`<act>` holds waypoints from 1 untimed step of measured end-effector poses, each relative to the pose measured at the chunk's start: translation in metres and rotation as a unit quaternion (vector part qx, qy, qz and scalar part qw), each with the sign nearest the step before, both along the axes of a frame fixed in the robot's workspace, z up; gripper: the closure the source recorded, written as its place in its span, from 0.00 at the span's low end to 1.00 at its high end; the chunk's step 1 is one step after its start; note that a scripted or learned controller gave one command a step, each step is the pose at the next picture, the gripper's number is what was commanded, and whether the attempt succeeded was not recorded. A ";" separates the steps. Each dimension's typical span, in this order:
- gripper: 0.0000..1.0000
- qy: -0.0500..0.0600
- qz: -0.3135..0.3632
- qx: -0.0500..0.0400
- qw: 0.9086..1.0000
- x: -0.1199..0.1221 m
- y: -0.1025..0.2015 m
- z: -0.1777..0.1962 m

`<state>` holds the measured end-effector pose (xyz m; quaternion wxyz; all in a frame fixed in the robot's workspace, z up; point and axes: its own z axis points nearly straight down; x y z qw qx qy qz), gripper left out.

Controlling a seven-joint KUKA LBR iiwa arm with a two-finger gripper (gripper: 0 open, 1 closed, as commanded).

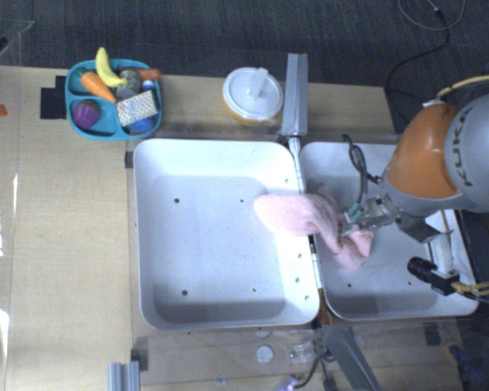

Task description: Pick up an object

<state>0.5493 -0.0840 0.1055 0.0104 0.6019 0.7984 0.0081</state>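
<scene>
One pink cloth (pixel 310 218) drapes across both bins' divider; jaws (pixel 360 217) meet it, grip indiscernible.

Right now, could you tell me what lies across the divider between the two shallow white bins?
In the camera view, a soft pink cloth drapes over the divider, spanning the left bin and right bin.

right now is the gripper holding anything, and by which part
It looks so: the gripper seems to pinch the pink cloth at its right end, over the right bin. The rest drapes across the divider into the left bin. The fingers themselves are hard to make out.
</scene>
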 end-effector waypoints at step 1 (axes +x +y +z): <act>1.00 0.007 0.112 -0.002 0.994 0.043 0.018 0.090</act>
